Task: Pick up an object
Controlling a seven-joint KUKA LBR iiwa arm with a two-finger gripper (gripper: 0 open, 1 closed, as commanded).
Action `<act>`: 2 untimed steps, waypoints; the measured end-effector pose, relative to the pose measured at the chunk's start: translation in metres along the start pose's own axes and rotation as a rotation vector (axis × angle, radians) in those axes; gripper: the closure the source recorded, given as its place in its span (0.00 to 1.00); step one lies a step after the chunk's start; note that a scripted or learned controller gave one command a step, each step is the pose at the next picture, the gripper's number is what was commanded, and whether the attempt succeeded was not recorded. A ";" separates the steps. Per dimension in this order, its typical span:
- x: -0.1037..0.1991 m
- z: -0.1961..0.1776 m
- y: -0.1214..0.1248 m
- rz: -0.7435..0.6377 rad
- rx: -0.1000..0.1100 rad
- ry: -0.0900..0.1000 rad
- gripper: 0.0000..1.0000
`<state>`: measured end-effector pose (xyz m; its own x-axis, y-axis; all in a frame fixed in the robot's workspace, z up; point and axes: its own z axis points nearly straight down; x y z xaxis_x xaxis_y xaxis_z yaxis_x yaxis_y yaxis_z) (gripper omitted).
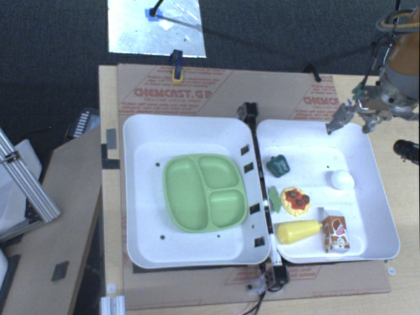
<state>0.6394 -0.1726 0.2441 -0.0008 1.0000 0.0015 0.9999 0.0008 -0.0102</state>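
My gripper (352, 121) hangs over the far right edge of the right bin (380, 195), fingers spread apart with nothing between them. Below it in that bin lie a white ball (342, 179), a dark green pepper-like toy (278, 166), a small yellow and red pizza toy (295, 201), a yellow banana-like piece (298, 230) and a small brown and white carton (335, 233). The white ball is the nearest to the gripper, well below it in the view.
The left bin (141, 176) holds a green divided plate (203, 192). A black hinge strip (256, 176) runs between the bins. A small green scrap (273, 198) lies beside the pizza toy. Cardboard underlies both bins.
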 end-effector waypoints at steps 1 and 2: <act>0.000 -0.008 0.002 -0.002 -0.012 -0.002 0.00; -0.001 0.040 0.012 -0.005 -0.010 -0.002 0.00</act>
<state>0.6513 -0.1733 0.2044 -0.0057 1.0000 -0.0006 1.0000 0.0057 0.0000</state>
